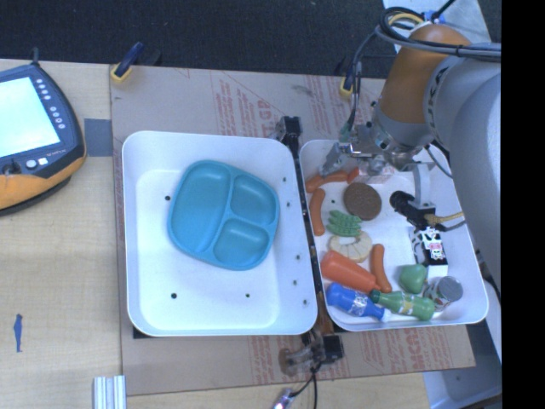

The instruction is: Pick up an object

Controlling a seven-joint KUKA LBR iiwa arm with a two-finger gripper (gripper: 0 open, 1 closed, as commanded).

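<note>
arm (464,118): smooth light-grey rounded casing | band (417,75): glossy orange, bulbous, above the wrist | cables (400,20): black and yellow-tinged loops at the top of the band | wrist (375,147): dark metal fittings with thin wires

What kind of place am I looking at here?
Probably a robot test bench in a lab: a grey and orange arm reaches over two white bins, one full of toy food, beside a handheld control pad.

Tablet (34,135) left, yellow clamp (126,64).
</note>
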